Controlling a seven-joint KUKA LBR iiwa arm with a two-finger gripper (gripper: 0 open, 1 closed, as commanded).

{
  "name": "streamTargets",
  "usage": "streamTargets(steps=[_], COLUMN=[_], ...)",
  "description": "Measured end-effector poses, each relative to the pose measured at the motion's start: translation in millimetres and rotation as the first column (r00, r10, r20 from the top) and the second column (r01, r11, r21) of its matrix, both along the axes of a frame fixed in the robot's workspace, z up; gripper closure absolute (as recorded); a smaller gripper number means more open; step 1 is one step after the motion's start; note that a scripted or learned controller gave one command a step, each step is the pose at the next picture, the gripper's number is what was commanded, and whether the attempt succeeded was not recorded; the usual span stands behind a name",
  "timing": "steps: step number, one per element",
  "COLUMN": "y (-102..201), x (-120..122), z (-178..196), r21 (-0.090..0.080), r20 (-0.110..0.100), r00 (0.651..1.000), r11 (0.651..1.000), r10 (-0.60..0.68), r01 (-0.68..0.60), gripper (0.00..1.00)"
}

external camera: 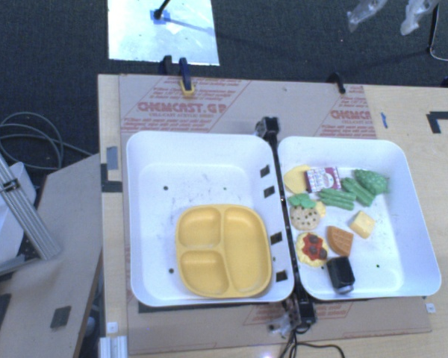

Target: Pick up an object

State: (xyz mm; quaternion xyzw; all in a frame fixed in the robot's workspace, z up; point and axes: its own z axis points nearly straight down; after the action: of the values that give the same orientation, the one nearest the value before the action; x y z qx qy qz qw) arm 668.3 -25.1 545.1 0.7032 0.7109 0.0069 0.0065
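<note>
Gripper: the gripper (392,10) is at the far right, above the dark floor beyond the bench and well apart from both bins; its two pale fingers (366,6) hang spread with a clear gap between them, and nothing is between them.
Left bin: the left bin (153,162) holds a yellow divided plate (224,250) with three compartments, lying in its near right part, close to the wall it shares with its neighbour.
Right bin: the right bin (407,222) holds all the small toy food, gathered in its left and middle.
Far row: a yellow round piece (295,178) at the left, a red-and-white packet (323,178) just beside it, then green bean pods (338,198) and a green leafy piece (371,182) further right.
Middle: a speckled cookie (305,216) near the left wall, with a small green sprig touching its far edge; a yellow cheese cube (362,224) lies to the right, apart from it.
Near row: a small pizza (312,248) by the left wall, an orange bread slice (340,240) touching its right side, and a black block (341,273) nearest of all (too dark to make out what it is).
Bench: the wooden bench (403,110) carries printed brown sheeting under both bins, with a blue-and-yellow clamp (186,77) at its far edge.
</note>
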Motion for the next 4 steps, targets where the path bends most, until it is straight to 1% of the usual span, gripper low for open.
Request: streamTargets(steps=[1,2,3,4], y=[35,-19,65,60], x=[-2,2,1,1], z=[-319,-166,-96,-89], r21=[0.000,-0.004,0.002,-0.001], r20=[-0.033,0.001,-0.008,-0.013], r00=[0.999,1.000,1.000,1.000], r11=[1.000,1.000,1.000,1.000], r10=[-0.005,-0.014,0.000,-0.004], r01=[0.005,0.014,0.000,0.004], gripper=[0.00,0.00,0.00,1.00])
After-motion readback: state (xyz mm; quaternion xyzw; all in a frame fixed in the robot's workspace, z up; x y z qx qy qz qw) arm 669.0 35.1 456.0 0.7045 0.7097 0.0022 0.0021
